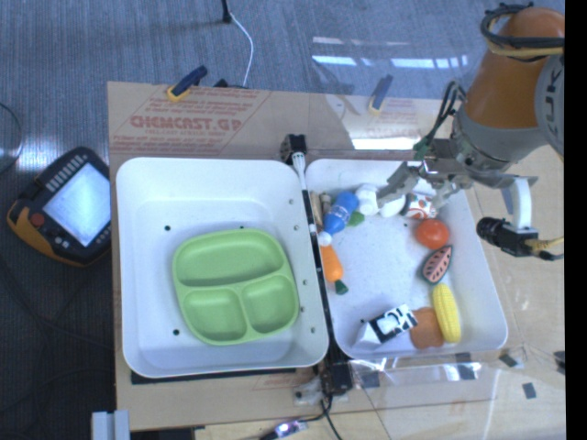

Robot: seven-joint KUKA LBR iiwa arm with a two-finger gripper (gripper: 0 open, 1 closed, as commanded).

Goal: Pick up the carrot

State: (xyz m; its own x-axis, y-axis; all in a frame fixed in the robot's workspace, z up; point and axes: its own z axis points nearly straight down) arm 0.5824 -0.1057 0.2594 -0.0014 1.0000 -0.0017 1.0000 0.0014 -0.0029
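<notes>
The fingers (396, 183) stand spread apart with nothing between them. The gripper (420, 189) hangs over the far end of the right bin (491, 287), above a small white-and-red thing (419, 208) I cannot identify. Open jaws suit an approach, since they leave room to close around something, but here they sit over the wrong item.

The carrot (331, 265) lies well apart from the gripper, on the floor of the right bin by its left wall, close to the divider between the two bins. It is a short orange piece with a green tip (341, 287) at its near end, and it runs roughly along the wall. That makes it awkward: a finger coming down on the wall side has little room. The better grasp is probably across its width from above, with the jaws turned so that one finger slips between carrot and wall.

Just beyond it lies a blue bottle (340, 212), with a white piece (367, 193) and a green bit (356, 216) next to that. These crowd the far side of the carrot, so a descent should aim at its middle.

The remaining clutter is on the other side of the bin: a red ball (433, 234), a seeded slice (437, 264), corn (447, 310), an orange lump (424, 330) and a black-and-white piece (393, 322). The ball and the lump share the carrot's colour and could be mistaken for it.

The left bin (138, 246) holds a green tray (237, 285), which plays no part here. The pick has not begun: the arm must first cross the bin toward the left.
</notes>
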